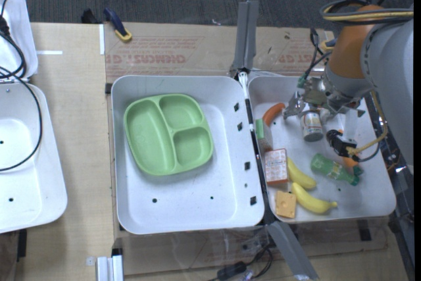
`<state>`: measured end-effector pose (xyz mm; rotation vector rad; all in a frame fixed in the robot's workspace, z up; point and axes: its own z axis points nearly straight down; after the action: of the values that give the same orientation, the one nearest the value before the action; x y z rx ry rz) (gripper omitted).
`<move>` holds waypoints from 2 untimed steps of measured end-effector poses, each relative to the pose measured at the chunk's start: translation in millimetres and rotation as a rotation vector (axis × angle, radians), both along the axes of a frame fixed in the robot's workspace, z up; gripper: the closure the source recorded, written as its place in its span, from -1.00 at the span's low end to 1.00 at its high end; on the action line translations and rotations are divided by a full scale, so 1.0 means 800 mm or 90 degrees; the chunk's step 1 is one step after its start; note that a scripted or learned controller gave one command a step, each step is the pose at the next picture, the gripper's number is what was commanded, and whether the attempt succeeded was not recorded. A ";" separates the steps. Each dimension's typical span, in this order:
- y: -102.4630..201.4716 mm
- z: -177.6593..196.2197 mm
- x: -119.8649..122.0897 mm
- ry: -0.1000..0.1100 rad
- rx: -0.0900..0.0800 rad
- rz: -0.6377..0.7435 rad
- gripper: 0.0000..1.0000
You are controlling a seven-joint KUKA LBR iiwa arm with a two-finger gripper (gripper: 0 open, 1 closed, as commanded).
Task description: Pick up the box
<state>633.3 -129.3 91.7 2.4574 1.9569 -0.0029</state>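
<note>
Two bins, one plate, two bananas.

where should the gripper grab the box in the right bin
Take the box from straight above, fingers across its two long edges. It lies flat near the bin's left wall, with a banana touching its right corner, so closing across the narrower width looks safest.

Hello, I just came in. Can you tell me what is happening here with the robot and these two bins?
A grey robot arm reaches in from the right, and its tool is over the back of the right bin, close to a small can. The box it should pick up lies untouched near the bin's left wall, beside two bananas. The left bin holds a green divided plate.
</note>
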 end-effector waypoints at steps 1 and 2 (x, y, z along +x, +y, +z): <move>0.034 0.001 0.026 0.013 -0.002 -0.022 -1.00; 0.011 0.070 0.002 -0.001 0.000 0.086 -1.00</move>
<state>634.6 -120.3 147.9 2.3182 2.1182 -0.0020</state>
